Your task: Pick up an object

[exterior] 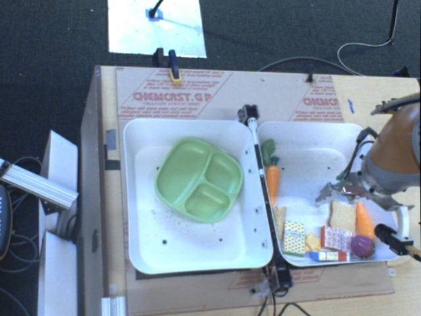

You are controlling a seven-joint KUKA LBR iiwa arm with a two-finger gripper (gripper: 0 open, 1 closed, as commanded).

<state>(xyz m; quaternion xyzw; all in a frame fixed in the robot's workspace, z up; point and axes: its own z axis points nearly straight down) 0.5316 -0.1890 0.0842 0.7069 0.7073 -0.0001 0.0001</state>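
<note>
My gripper (343, 191) hangs over the right part of the right bin (309, 157), just above a slice of toast (341, 215). Nothing shows held in it. Beside the toast lie an orange carrot piece (364, 219), a purple ball (361, 245) and a red-and-white box (336, 238). Along the bin's left wall lies a longer carrot (272, 179) with a green top. Near the front edge sit a cracker (279, 218), a yellow-green packet (294, 237) and a yellow block (312, 242).
A green divided plate (199, 180) lies in the left bin (148, 242). A black rod (260, 176) runs along the divider between the bins. The arm's grey and orange wrist (395, 150) looms over the right bin's right edge.
</note>
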